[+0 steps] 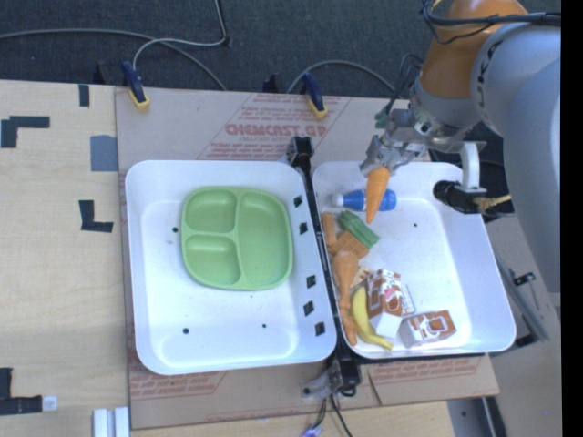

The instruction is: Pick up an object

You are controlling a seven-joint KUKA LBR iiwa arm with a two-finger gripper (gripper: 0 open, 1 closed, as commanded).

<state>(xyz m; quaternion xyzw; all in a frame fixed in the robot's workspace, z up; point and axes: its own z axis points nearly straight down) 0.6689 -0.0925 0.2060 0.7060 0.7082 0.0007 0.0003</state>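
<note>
Bench top is pale wood [55,271] with black tape marks, overlaid by a brown cardboard sheet [228,121] fixed by two blue-and-yellow clamps [135,87]; dark carpet [273,16] with loose cables lies beyond the far edge. Two white bins sit touching along a black centre joint. Left bin [155,335] holds a green divided plate [237,238], with bare floor around it, widest toward the near edge. Right bin [474,271]: clutter hugs its left wall — blue bottle [351,200], carrot pieces [344,267], banana [363,319], two small cartons [426,328]; its right half is open floor. Gripper [386,157] hangs over the right bin's far edge, fingers clamped on the top of an orange carrot [376,193], which hangs upright, tip just above the blue bottle. Grey arm occupies the right side.
</note>
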